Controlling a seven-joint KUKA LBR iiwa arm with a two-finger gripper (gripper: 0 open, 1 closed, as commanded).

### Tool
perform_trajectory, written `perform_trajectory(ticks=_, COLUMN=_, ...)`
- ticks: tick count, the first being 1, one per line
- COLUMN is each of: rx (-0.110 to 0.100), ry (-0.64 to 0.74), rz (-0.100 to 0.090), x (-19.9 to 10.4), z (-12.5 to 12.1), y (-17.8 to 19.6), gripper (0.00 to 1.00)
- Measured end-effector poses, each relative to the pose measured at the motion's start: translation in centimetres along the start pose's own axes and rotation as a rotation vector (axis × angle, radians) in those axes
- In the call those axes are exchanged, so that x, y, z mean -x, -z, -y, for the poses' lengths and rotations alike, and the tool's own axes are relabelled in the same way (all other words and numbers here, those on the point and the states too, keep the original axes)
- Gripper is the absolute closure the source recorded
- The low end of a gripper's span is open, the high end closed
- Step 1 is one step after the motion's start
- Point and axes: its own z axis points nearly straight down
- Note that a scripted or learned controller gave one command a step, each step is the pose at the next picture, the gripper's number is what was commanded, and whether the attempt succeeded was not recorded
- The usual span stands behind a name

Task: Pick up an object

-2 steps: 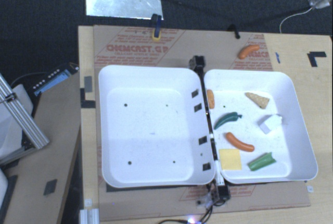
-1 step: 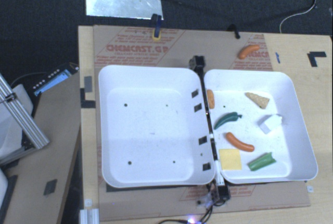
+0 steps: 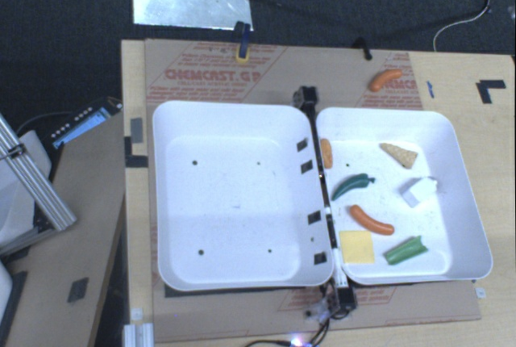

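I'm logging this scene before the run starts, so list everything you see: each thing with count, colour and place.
left bin: one, white, left on the bench
right bin: one, white, right on the bench
sausage: one, orange-red, right bin, lower middle
second sausage: one, orange, on the bench behind the right bin
small orange piece: one, right bin, by its left wall
dark green pepper: one, right bin, middle
light green vegetable: one, right bin, front
yellow square: one, right bin, front left
tan wedge: one, right bin, rear
white block: one, right bin, right of middle
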Motion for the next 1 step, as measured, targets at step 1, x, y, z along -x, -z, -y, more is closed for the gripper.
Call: perform_trajectory(ticks=1, rx=-0.001, ry=0.000, rz=0.000, x=-0.17, z=-0.22, y=-0.28, gripper=1.00)
